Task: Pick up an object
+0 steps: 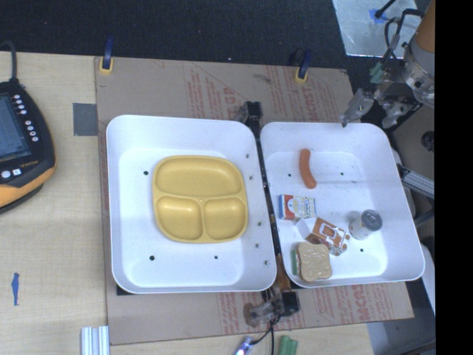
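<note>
The right bin (384,150) holds several small things: a red sausage (307,168), a small white carton (295,207), an orange and white packet (329,234), a slice of bread (313,262) and a grey round can (366,222). My gripper (373,109) hovers over the far right corner of that bin, just past its rim. Its two fingers stand apart and open, with nothing between them. It is well away from every object; the sausage lies closest, down and to the left of it.
A yellow divided plate (199,198) lies in the middle of the left bin (126,161). A black and orange teach pendant (22,143) rests on the bench at the far left. Clamps (301,74) hold the cardboard under the bins.
</note>
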Robot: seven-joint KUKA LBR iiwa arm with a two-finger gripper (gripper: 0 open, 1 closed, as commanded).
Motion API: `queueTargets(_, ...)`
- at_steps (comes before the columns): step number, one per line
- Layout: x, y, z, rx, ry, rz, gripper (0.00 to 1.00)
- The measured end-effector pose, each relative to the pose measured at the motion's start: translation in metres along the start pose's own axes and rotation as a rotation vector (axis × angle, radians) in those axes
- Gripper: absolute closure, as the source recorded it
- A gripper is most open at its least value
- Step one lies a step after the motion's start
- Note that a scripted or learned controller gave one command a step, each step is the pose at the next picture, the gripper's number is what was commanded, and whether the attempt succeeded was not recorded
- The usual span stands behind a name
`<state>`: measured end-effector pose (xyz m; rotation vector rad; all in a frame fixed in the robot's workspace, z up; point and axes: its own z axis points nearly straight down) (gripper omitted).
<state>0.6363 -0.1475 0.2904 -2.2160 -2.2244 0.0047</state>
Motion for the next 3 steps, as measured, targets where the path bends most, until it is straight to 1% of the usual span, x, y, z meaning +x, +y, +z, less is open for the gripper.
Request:
queueTargets(1, 0.058, -0.025, 0.100, 0.002, 0.000, -0.002, 0.00)
queueTargets(2, 0.026, 0.018, 0.200, 0.002, -0.002, 0.000, 0.00)
queueTargets(3, 0.025, 0.019, 0.188, 0.000, -0.003, -0.001, 1.00)
